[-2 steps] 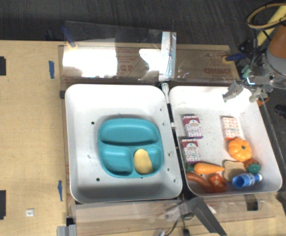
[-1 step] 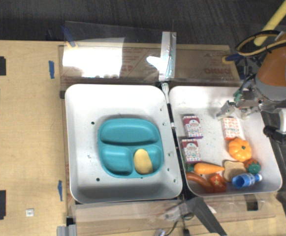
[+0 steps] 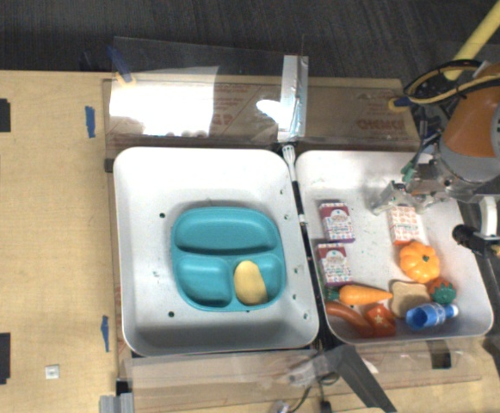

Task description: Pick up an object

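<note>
The pincer (image 3: 410, 189) hangs low over the right bin (image 3: 363, 166), just above a small red-and-white carton (image 3: 405, 226); whether its fingers are spread or closed cannot be told. Nearby lie a toy pumpkin (image 3: 419, 261) and carrot (image 3: 363, 295). A teal divided tray (image 3: 224, 239) in the left bin (image 3: 138, 231) holds a yellow potato-like piece (image 3: 250, 281).

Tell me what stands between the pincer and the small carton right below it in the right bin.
Nothing visible does. The pincer hangs at the right bin's upper right, and the small carton lies directly beneath, with bare bin floor around it; the pumpkin sits lower, apart.
</note>
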Action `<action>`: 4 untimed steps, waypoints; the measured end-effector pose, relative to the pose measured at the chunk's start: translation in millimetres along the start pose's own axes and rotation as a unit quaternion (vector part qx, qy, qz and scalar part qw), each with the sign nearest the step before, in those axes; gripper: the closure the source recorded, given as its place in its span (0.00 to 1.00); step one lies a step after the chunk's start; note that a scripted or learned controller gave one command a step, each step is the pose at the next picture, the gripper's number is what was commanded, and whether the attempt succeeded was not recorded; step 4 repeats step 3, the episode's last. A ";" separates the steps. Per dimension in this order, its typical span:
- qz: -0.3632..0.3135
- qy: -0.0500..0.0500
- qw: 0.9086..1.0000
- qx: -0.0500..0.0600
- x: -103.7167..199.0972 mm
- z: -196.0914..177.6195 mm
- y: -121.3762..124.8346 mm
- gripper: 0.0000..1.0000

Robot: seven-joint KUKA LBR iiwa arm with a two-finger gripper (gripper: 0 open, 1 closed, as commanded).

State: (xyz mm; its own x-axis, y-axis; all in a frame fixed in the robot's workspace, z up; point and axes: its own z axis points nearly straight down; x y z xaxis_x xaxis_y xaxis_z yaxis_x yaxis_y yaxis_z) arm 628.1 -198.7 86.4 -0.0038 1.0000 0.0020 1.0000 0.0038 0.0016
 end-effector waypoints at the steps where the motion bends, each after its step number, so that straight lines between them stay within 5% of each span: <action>1: 0.000 -0.001 1.000 -0.002 -0.6 -11.8 1.3 1.00; 2: -0.005 -0.001 1.000 -0.004 63.0 -90.9 42.2 1.00; 3: 0.011 0.000 1.000 0.000 134.0 -98.9 -9.2 1.00; 4: 0.011 0.000 1.000 0.000 134.0 -98.9 -9.2 1.00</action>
